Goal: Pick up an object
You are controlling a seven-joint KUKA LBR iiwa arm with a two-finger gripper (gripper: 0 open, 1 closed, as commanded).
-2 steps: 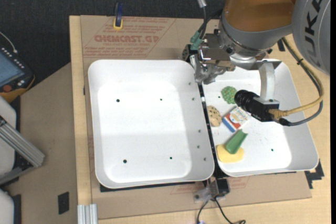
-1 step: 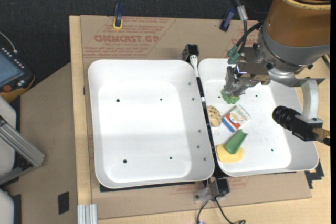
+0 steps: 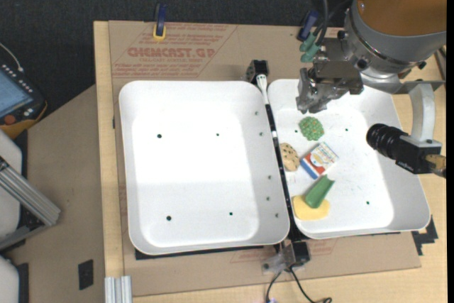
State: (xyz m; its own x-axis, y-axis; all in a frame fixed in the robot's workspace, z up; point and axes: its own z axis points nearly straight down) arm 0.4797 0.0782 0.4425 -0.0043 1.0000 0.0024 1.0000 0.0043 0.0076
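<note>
Camera view has the gripper [image 3: 310,101] hanging over the right bin [image 3: 369,174], close to its far left corner. I honestly can't tell if it's spread or pressed together. From this angle it's just a dark lump, and I can't see anything pinched in it.

Just on the near side of it sits a round green knobbly thing [image 3: 311,128], which I'd guess is the pick. It stands a bit apart from the rest, so my take is to centre right over it, drop straight down, close across its middle, then lift straight up without dragging sideways.

Further toward the near edge there's a tan cookie [image 3: 289,156] by the left wall. Just beside that is a flat white packet [image 3: 320,158] with red and blue on it. Flat stuff like that looks harder to grab, so I'd leave it. Near the left end of the near edge, a green block [image 3: 320,189] lies on top of a yellow piece [image 3: 310,210]. Stacked like that, I'd expect a grab to knock one off the other.

What I can't make out:
- How high the gripper is above the bin floor.
- Whether it's touching the green thing.
- What the green thing actually is.
- The packet's print, which is too small to read.
- The yellow piece, which is partly covered.
- The bin's far right corner, which the arm hides.
</note>
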